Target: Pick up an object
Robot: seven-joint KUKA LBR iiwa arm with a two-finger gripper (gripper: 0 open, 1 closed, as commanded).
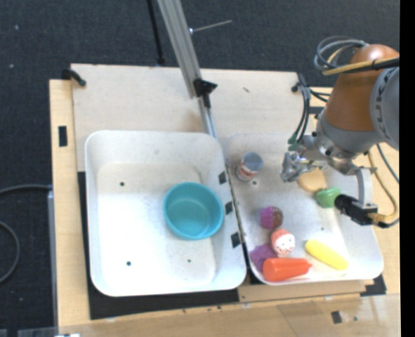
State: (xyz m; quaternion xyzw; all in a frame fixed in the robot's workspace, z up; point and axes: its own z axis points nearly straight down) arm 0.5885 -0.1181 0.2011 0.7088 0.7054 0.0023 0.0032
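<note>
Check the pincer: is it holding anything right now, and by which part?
Cannot be told. The pincer hangs over the right bin, beside a tan object, but nothing shows clearly between its tips from this angle.

- White bins: two, a left bin point(109, 188) and a right bin point(361, 248).
- Blue bowl point(193, 210): one.
- Small can point(249, 166): one.
- Purple items: two point(270, 217) point(260, 251).
- Orange carrot point(286, 267): one.
- Yellow piece point(326, 254): one.
- Green piece point(326, 197): one.
- Tan piece point(311, 181): one.
- White-and-red figure point(284, 241): one.
</note>
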